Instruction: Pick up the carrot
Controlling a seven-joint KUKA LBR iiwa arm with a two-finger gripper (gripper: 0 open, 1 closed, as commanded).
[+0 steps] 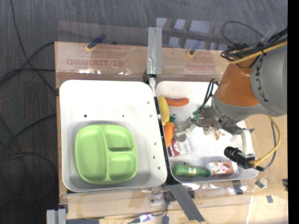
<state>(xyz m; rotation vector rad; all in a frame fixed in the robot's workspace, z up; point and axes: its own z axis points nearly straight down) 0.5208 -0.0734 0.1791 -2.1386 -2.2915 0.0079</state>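
The carrot (168, 133) is orange with a green top. It lies lengthwise along the left wall of the right bin (205, 146), just below a yellow banana (163, 107). My gripper (183, 129) hangs low over the bin, just right of the carrot and close beside it. I see nothing held in it. The grey arm with its orange band (238, 90) reaches in from the right.
In the right bin lie an orange-red sausage (178, 101) at the back, a red packet (180, 148) below the gripper, and a green bottle (191, 171) and small carton (220, 168) along the front. The left bin (93, 97) holds a green divided plate (106, 153).
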